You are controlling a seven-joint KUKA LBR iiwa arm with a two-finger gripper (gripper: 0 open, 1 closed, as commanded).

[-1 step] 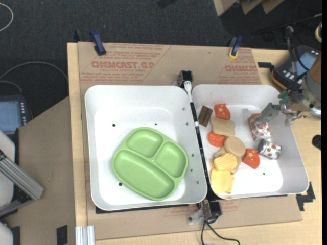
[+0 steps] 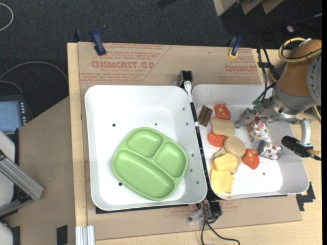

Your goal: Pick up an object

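The arm (image 2: 299,75) reaches in from three o'clock and hangs over the upper part of the right bin (image 2: 291,185). Its gripper (image 2: 254,117) sits low among the toys, just beside a red-and-white patterned piece (image 2: 259,130); whether the jaws are wide, narrow or closed on anything cannot be told from this slant. The pickable things lie in that bin: a brown block (image 2: 205,115) at eleven o'clock, a round tan biscuit (image 2: 235,147) near centre, yellow pieces (image 2: 222,180) at seven o'clock. The left bin (image 2: 97,188) carries a green divided plate (image 2: 149,162). Nothing looks lifted, so the grasp and raise appear to remain.
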